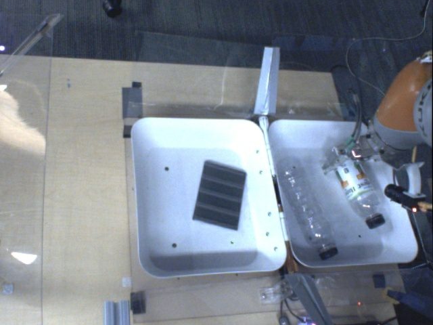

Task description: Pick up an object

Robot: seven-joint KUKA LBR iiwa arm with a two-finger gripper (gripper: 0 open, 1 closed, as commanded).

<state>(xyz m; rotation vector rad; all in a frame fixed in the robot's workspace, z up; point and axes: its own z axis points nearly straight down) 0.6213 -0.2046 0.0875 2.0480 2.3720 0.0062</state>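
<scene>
1. The arm (pixel 406 107), grey with its orange band, leans in from the right over the right bin (pixel 399 249), and the hand (pixel 352 156) sits at the top end of a clear plastic bottle (pixel 356 185). That looks like a line-up for a neck grab, though I can't tell whether the hand is released or clenched.
2. That bottle lies on its side with a white and orange label and a dark cap (pixel 375 220) pointing down-right; smooth, round and likely to roll.
3. A second clear bottle (pixel 306 215), nearly see-through against the white floor, lies just left of it, dark cap (pixel 328 252) at the bottom end.
4. In the left bin (pixel 145 181) a flat, dark, ribbed rectangular slab (pixel 220 195) rests mid-floor, well apart from the action.
5. Both bins sit side by side on the pale wooden table (pixel 74 202).
</scene>
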